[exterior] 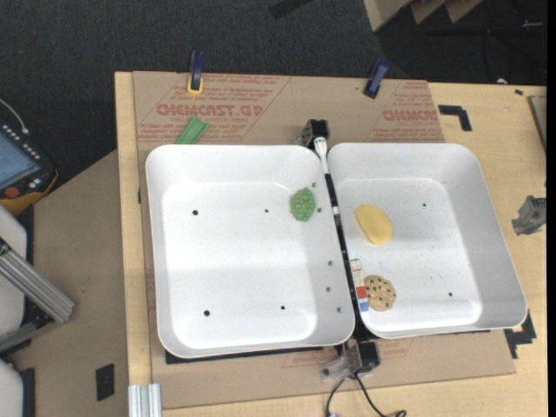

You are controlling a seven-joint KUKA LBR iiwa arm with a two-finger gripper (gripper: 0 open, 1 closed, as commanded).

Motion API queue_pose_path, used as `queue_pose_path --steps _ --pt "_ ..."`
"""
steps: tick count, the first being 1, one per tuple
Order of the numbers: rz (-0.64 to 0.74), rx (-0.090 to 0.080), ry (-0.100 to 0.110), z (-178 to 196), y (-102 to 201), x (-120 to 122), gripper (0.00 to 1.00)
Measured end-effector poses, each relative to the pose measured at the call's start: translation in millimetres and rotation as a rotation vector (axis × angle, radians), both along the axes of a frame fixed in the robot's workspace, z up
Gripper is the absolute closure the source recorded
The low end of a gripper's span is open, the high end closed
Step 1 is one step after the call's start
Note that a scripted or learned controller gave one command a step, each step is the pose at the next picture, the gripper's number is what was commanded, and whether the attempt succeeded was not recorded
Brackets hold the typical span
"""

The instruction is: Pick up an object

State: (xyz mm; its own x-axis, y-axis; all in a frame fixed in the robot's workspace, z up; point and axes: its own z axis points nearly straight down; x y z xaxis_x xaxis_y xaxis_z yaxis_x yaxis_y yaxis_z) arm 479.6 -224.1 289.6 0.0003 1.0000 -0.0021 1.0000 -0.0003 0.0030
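A green bumpy ball (302, 204) lies in the left bin (174, 233), close to its right wall. In the right bin (469, 233) a yellow oval piece (373, 224) rests left of the middle. Nearer the front left corner of that bin sits a round brown speckled piece like a cookie (380, 293). All three lie apart from one another.
A black strip (339, 241) runs between the bins. Cardboard (261, 102) lies under them, held by two clamps (196, 74) at the back, with a green flat piece (191, 130) on it. A small grey metal part (528, 215) shows right of the right bin.
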Motion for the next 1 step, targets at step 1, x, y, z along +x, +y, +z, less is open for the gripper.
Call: queue_pose_path --steps 1 --pt "0.000 0.001 0.001 -0.8 0.1 0.0 1.00"
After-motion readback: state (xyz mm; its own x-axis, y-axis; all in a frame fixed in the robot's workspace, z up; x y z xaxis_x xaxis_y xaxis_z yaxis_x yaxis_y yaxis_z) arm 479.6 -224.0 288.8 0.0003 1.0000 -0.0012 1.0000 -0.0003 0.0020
